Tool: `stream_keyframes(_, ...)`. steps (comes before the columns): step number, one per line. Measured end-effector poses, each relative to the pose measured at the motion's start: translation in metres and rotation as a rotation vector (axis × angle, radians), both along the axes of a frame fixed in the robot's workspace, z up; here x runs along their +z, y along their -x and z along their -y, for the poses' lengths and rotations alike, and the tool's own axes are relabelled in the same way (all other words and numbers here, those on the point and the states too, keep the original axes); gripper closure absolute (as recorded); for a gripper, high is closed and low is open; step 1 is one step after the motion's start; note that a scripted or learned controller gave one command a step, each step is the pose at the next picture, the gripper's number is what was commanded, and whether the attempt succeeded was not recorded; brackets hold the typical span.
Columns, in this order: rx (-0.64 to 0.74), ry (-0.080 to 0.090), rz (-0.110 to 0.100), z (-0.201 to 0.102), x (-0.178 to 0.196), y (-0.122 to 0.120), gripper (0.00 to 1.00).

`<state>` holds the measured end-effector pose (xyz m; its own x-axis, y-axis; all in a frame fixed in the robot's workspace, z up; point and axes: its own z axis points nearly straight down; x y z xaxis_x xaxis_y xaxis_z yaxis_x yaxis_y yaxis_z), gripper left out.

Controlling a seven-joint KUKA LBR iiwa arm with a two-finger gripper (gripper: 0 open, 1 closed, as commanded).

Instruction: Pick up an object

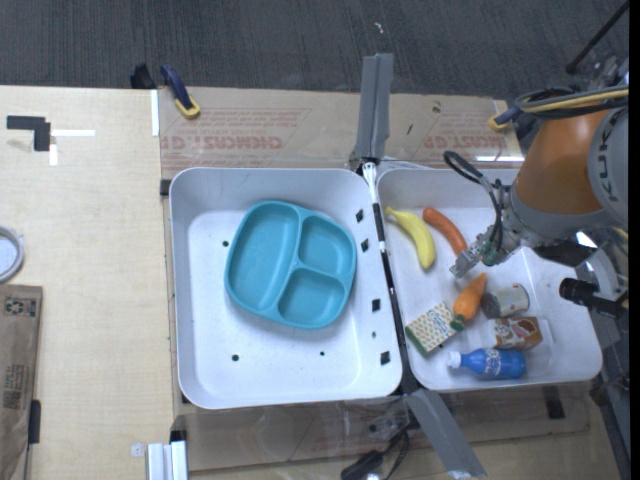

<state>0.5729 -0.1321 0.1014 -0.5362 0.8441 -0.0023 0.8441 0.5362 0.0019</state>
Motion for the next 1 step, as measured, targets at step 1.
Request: stream_keyframes(1, 0.0, 0.0, 0.0, 0.0, 0.0, 0.0, 0.0)
